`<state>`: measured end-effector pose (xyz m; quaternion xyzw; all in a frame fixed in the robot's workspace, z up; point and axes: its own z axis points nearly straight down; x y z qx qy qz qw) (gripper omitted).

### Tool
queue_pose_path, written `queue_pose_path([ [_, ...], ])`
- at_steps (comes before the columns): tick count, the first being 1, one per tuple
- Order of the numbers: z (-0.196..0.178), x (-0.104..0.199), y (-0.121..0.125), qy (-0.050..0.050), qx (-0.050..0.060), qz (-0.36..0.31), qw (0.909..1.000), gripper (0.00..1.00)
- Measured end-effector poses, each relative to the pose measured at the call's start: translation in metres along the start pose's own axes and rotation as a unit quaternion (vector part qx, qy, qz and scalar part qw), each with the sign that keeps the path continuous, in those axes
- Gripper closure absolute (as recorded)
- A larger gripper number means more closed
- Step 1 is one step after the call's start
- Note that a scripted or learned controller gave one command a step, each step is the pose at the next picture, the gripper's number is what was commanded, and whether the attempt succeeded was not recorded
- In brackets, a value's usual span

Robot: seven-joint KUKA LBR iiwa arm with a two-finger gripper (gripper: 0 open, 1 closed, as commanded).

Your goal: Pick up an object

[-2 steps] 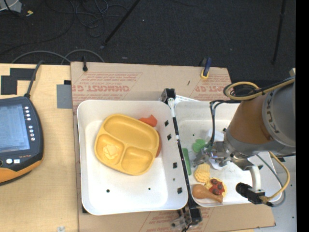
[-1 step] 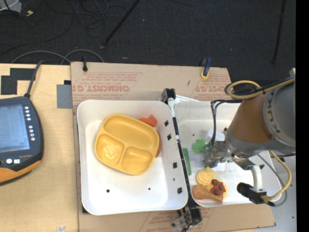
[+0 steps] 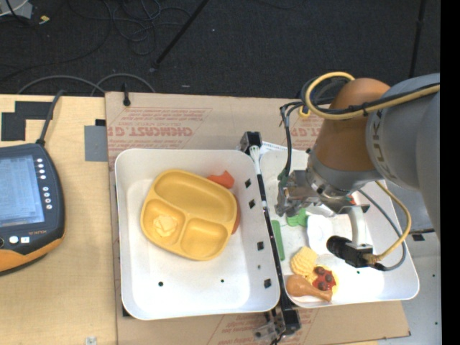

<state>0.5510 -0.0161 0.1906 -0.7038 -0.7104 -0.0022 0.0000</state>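
Orange-tan toy food [image 3: 314, 277] with yellow and red bits, right bin [image 3: 402, 282].

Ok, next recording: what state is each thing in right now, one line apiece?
Yellow plastic divided plate: right side up, flat in the left white bin.
Orange object: lying mostly hidden under the plate's far edge.
Small toy foods: clustered at the right white bin's near edge.
Gripper: lowered into the right bin, over green pieces.
Handheld screen pendant: lit.
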Motion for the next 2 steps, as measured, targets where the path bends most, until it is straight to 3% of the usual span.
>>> queue_pose_path([
  [1, -0.131, -0.028, -0.016, -0.003, -0.002, 0.005, 1.0000, 1.00],
  [2, -0.182, 0.066, -0.009, 0.000, 0.002, 0.000, 1.0000, 1.00],
])
